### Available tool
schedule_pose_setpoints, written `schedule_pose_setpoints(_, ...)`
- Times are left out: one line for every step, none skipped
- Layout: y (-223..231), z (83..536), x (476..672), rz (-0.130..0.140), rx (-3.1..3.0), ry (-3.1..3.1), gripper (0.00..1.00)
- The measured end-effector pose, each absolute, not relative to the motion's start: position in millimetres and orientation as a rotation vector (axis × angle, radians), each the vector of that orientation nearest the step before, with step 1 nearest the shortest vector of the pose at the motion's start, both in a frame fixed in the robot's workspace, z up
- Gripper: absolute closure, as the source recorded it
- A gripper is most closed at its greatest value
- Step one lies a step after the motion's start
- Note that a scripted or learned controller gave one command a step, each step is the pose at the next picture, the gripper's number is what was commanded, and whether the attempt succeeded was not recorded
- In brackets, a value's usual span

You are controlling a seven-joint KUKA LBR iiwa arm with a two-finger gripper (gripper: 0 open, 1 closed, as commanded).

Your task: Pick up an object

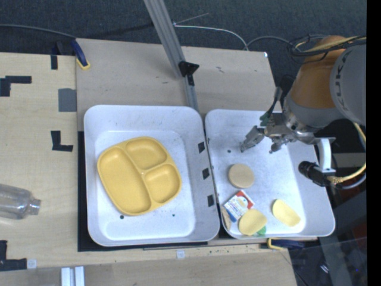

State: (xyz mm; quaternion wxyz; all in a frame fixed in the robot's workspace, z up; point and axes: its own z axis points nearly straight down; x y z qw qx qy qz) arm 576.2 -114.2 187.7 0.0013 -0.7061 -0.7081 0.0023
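Note:
In the right bin (309, 219) lie a round tan cookie (241, 176), a small red and white packet (237, 206), and two yellow chip-like pieces (252, 222) (286, 213). A bit of green peeks out under the nearer yellow piece. My gripper (261, 143) hangs over the bin's upper middle, above and to the right of the cookie. Its two fingers are spread apart with nothing between them.
The left bin (98, 124) holds a yellow three-compartment plate (139, 174). A metal pole (165, 28) slants across the bench behind the bins. A clear plastic bottle (16, 200) lies at the far left. Cables run along the right side.

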Motion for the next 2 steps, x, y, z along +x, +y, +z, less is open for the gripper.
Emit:
schedule_pose_setpoints(-112,115,624.6,0.008,-2.216,-2.223,0.0)
schedule_pose_setpoints(-185,87,588.3,0.007,-2.228,-2.214,0.0)
